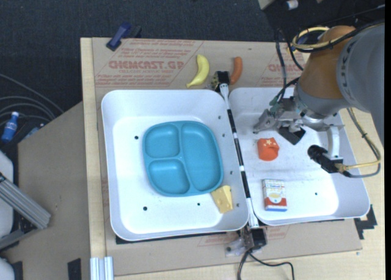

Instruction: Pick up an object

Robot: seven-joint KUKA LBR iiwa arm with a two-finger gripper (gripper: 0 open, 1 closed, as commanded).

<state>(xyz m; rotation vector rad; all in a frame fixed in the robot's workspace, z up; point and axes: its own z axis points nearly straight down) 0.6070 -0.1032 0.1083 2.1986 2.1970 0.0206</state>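
Currently on approach: jaws [276, 121] low in right bin [348, 193], just above orange block [267, 148], aperture unreadable, nothing visibly held; next, probably centre over block, descend, close.

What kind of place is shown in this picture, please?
Probably a robotics lab. A robot arm reaches over two white bins on a bench, toy items such as a banana and a blue tray lie about, and cables run over the dark floor.
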